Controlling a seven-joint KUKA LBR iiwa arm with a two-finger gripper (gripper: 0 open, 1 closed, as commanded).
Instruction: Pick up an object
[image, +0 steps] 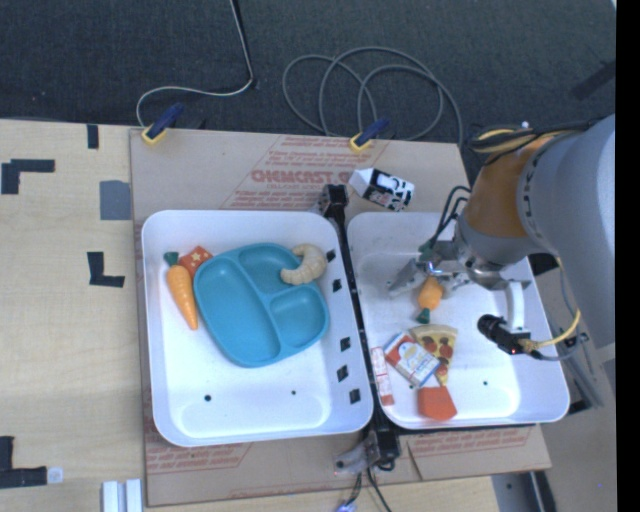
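Tool (432, 277) fingertips blurred over orange object (430, 295)

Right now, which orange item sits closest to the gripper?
The small orange piece in the right bin, right below the gripper. The carrot lies in the left bin.

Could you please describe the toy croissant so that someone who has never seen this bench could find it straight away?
Look in the left white bin, where a blue divided plate lies. The croissant rests on the plate's upper right edge, towards the divider between the bins. It is a pale tan, curved piece, unlike the orange carrot lying off the plate along its left side.
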